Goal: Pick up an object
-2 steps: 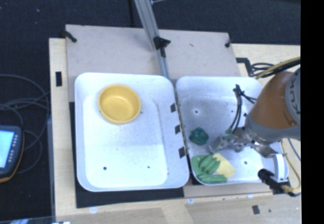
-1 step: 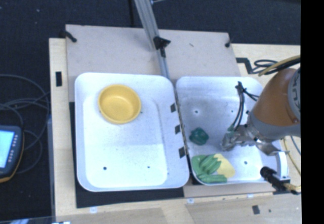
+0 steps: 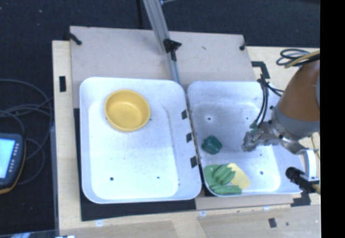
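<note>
End effector (image 3: 252, 141) hovers low over the right bin (image 3: 226, 94), grip state impossible to tell, nothing visibly held, likely lining up on the dark green object (image 3: 211, 145) just beside it, green-yellow pile (image 3: 226, 176) near the front wall, yellow bowl (image 3: 128, 110) in left bin (image 3: 94, 140).

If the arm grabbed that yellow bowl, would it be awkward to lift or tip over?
The bowl sits upright in the left bin, wide and shallow, so it probably won't tip or roll. It looks like thin plastic, likely light. Its smooth, rounded rim may slip from the gripper.
</note>
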Tool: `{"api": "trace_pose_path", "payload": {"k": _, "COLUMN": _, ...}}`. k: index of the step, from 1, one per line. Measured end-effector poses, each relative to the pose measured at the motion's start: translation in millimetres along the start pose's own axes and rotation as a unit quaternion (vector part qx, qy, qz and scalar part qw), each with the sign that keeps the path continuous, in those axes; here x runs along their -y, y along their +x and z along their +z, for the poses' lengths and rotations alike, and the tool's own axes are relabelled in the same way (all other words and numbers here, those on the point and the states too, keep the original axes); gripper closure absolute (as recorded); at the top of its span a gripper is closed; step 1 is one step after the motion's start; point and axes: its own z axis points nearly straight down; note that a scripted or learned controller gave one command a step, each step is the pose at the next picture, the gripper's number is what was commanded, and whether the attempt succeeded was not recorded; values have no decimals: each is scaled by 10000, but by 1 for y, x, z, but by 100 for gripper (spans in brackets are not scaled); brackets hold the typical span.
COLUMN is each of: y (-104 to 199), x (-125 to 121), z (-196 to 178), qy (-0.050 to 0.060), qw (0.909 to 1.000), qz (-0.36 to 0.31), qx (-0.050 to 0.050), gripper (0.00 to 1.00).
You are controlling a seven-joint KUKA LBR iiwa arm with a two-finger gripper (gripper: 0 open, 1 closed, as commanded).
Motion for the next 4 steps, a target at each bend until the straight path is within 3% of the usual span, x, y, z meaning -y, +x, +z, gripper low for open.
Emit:
{"api": "trace_pose_path", "payload": {"k": 2, "y": -7, "x": -12, "z": -105, "qy": -6, "qw": 10000, "qz": 0, "qx": 1, "gripper": 100}}
{"api": "trace_pose_path", "payload": {"k": 3, "y": 36, "x": -15, "z": -102, "qy": 19, "qw": 10000, "qz": -14, "qx": -5, "gripper": 100}}
{"api": "trace_pose_path", "payload": {"k": 4, "y": 89, "x": -35, "z": -102, "qy": 21, "qw": 10000, "qz": -21, "qx": -10, "gripper": 100}}
